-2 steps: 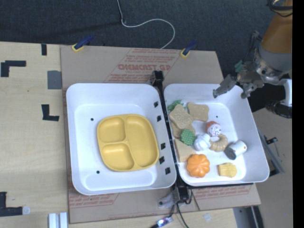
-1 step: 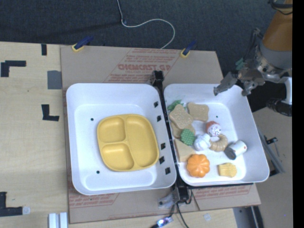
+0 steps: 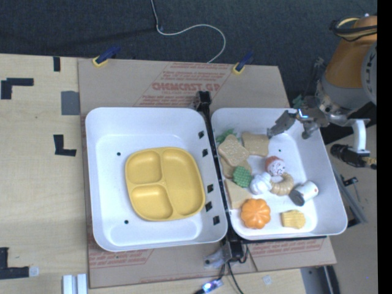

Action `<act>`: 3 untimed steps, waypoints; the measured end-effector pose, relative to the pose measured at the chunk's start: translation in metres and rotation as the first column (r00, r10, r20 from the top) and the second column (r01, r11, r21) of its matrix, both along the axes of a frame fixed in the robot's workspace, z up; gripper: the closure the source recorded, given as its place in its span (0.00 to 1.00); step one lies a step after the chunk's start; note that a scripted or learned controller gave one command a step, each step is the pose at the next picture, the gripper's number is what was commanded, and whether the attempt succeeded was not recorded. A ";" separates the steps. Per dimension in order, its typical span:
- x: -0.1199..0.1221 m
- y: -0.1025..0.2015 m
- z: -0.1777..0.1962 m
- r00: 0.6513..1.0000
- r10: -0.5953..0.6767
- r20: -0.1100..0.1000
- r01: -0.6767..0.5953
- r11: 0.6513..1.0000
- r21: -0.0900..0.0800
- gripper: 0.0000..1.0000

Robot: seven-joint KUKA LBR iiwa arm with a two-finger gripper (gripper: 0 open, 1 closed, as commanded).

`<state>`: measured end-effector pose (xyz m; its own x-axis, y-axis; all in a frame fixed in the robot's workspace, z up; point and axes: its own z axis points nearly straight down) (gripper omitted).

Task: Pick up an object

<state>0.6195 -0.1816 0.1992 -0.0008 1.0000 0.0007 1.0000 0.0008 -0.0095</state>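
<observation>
Right bin (image 3: 327, 216): we count a heap of small toy foods. Orange pumpkin (image 3: 255, 213) at the near edge; yellow corn piece (image 3: 293, 219) just beside it; grey-and-white cylinder (image 3: 304, 192) behind the corn; green waffle-like piece (image 3: 242, 176) and tan crackers (image 3: 233, 152) toward the left wall; a red-and-white ball (image 3: 275, 164) mid-bin.

Hand (image 3: 294, 124): we see it over the bin's far right corner, fingers spread, nothing between them, apart from the toys.

Left bin (image 3: 104, 127): one yellow divided tray (image 3: 164, 183).

Both bins rest on cardboard (image 3: 177, 84) on the bench (image 3: 30, 164).
</observation>
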 end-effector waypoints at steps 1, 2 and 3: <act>0.003 -0.001 -0.046 1.000 0.001 0.002 -0.001 1.000 0.000 0.00; -0.004 0.003 -0.112 1.000 0.001 -0.001 -0.001 1.000 0.001 0.00; -0.004 0.003 -0.116 1.000 0.001 0.007 -0.001 1.000 -0.002 0.00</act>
